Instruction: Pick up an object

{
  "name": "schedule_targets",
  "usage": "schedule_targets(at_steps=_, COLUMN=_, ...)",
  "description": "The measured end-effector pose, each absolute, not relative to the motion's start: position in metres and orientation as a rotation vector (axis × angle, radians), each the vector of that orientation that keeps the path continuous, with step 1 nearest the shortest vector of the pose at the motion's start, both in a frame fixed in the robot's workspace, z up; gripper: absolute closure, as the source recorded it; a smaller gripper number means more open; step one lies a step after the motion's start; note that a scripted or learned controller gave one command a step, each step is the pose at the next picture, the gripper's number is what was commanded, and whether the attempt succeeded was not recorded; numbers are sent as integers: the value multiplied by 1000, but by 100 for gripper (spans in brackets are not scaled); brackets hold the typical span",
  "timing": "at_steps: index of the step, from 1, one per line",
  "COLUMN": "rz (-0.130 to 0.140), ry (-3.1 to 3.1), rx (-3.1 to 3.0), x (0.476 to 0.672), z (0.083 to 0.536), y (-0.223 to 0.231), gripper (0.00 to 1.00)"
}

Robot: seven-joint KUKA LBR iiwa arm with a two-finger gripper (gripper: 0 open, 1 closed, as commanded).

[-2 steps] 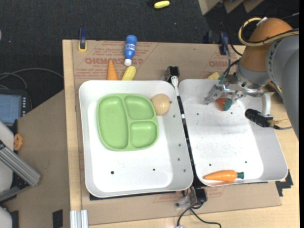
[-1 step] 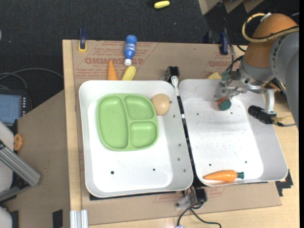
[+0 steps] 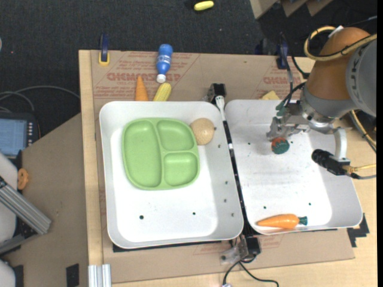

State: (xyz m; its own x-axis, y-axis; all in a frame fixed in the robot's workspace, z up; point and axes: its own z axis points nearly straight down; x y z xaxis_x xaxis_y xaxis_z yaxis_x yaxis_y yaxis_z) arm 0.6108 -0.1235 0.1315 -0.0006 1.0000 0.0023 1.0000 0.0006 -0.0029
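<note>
Hovering in right bin (image 3: 335, 208): gripper (image 3: 280, 137) over small teal-and-red object (image 3: 279, 146); can't tell jaw state. Toy carrot (image 3: 278, 222) at bin's near edge.

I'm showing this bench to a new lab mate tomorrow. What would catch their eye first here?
Likely the green divided plate filling much of the left bin, with a tan ball at its upper right corner. Then the grey and orange arm reaching over the right bin, its tool above a small teal and red object, and a toy carrot along that bin's near edge.
</note>
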Motion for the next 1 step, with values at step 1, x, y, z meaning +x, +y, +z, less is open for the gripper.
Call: schedule_targets(at_steps=1, rz=-1, ry=-2222, rx=-2213, x=550, z=188, y=-69, gripper=100)
